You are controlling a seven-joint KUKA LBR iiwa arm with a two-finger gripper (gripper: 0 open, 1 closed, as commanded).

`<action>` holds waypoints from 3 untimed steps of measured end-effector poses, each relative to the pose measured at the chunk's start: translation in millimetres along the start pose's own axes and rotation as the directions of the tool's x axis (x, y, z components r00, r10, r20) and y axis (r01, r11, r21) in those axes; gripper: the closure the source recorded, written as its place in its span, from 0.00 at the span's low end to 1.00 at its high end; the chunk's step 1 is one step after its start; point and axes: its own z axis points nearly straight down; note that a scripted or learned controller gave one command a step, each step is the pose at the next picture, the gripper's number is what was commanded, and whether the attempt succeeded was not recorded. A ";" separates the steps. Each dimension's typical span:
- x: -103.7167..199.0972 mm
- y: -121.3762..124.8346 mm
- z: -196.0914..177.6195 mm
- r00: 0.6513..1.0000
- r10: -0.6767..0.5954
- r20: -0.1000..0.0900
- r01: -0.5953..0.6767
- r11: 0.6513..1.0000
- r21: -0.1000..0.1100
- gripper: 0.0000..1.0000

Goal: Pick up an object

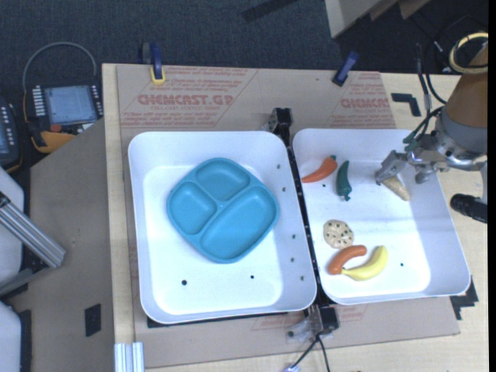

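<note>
The pincer [403,170] hangs low over the upper right part of the right bin [434,285], its metal fingers [387,169] spread apart with nothing visibly between them. Just below it and touching or nearly touching the tips lies a small tan wedge [398,187], possibly a slice of toy bread or cheese; whether a finger actually rests on it cannot be told.

To the pincer's left sit a dark green pepper [343,180] and, beyond it, an orange carrot [319,170]. Further down and to the left lie a speckled cookie [338,232], a red sausage [346,259] and a yellow banana [370,263], the last two touching each other. Well away to the left, the left bin [155,285] holds a blue divided plate [223,219].

By my reading, this is the approach step: the pincer is lined up on the tan wedge but has not gripped it. The next move calls for settling so the fingers straddle the wedge, closing firmly, then lifting straight up. The wedge looks low and flat, so a shallow closing could slide off it.
</note>
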 end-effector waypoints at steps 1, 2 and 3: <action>0.9 0.0 42.2 1.000 0.000 0.000 0.000 1.000 0.000 0.00; 0.5 1.2 29.1 1.000 -0.001 0.002 0.001 1.000 -0.006 1.00; 1.6 -0.4 -35.0 1.000 -0.001 0.004 0.001 1.000 -0.011 1.00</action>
